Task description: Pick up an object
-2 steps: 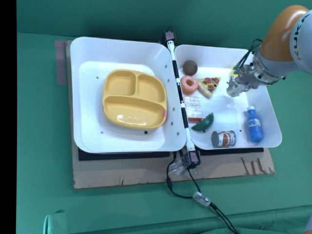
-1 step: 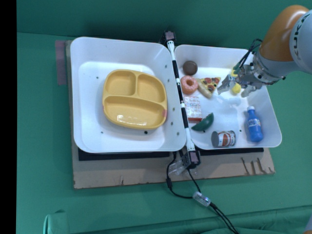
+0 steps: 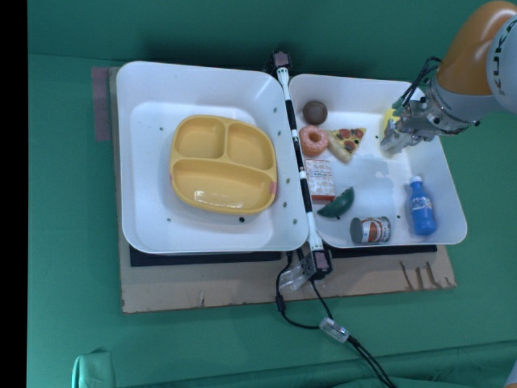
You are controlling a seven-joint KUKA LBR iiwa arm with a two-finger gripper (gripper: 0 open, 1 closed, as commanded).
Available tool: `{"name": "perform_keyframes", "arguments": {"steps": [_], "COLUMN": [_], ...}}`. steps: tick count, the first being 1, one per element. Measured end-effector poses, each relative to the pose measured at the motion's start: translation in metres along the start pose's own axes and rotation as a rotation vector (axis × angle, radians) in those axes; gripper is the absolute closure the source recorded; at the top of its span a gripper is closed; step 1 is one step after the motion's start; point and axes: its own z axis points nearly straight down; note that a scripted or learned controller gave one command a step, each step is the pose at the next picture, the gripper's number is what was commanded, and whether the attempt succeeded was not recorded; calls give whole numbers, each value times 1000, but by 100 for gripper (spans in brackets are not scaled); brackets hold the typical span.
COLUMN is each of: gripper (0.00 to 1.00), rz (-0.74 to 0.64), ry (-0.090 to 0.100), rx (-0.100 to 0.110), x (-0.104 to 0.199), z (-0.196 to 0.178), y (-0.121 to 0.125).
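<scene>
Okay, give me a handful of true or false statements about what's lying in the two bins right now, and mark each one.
1. The yellow divided plate lies in the left bin. True.
2. The blue bottle stands in the left bin. False: it lies in the right bin.
3. The donut lies beside the pizza slice. True.
4. The can sits on the yellow plate. False: it lies on its side in the right bin, near the front edge.
5. The gripper is over the right bin. True.
</scene>
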Motion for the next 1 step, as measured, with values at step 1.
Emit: {"name": "perform_keyframes", "arguments": {"steps": [1], "gripper": [0], "rz": [0], "ry": [0], "rx": [0], "x": [0], "z": [0], "y": [0]}}
